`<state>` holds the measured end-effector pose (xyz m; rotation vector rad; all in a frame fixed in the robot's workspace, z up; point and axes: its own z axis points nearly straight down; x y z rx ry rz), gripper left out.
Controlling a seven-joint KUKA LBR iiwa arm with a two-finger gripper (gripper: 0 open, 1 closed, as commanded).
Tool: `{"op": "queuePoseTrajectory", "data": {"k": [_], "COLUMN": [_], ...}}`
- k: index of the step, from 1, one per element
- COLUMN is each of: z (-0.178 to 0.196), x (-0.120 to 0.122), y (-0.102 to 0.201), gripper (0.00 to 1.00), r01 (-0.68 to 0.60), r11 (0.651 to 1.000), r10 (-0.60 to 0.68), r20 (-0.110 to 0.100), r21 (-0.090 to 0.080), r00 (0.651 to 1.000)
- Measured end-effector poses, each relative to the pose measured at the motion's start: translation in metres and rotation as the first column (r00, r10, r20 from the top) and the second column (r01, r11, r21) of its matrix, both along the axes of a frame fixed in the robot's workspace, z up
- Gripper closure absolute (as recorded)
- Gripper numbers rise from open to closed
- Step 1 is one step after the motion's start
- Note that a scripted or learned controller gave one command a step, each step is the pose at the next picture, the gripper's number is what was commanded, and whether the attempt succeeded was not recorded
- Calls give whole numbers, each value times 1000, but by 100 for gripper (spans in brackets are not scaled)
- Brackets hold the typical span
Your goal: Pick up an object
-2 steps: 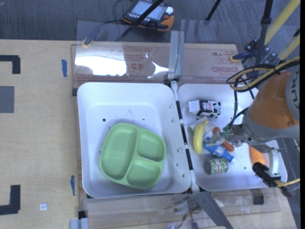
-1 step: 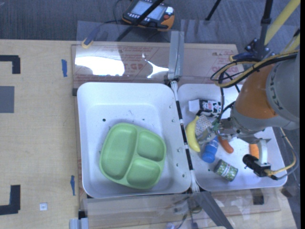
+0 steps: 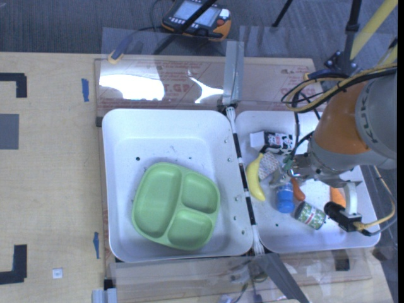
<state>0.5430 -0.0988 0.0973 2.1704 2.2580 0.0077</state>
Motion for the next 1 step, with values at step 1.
{"op": "queuePoseTrajectory", "data": {"k": [1], "z": [87], "x": [43], "y": [90], "gripper": [100], "r01": [-27], "r11": [1000], "r10": [27], "r20": [-11], "r21": [3], "r00": [1000]}}
